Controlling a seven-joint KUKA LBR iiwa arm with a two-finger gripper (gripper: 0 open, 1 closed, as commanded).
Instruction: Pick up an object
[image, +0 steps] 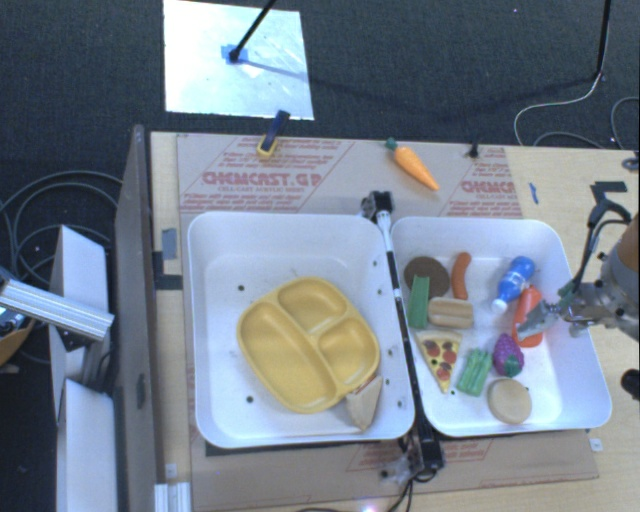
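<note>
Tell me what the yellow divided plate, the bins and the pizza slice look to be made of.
Yellow divided plate: probably moulded plastic, one even colour, soft sheen, rounded compartment ridges.
Bins, left and right: likely thin formed plastic, white, smooth, with rounded corners and rolled rims.
Pizza slice: toy food, plastic or painted wood; too small to tell which, the toppings look flat and printed.

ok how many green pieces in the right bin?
2. One green block stands at the bin's left side, beside the brown disc. The other green piece lies lower down, between the pizza slice and the purple toy. More may hide under the gripper.
</note>
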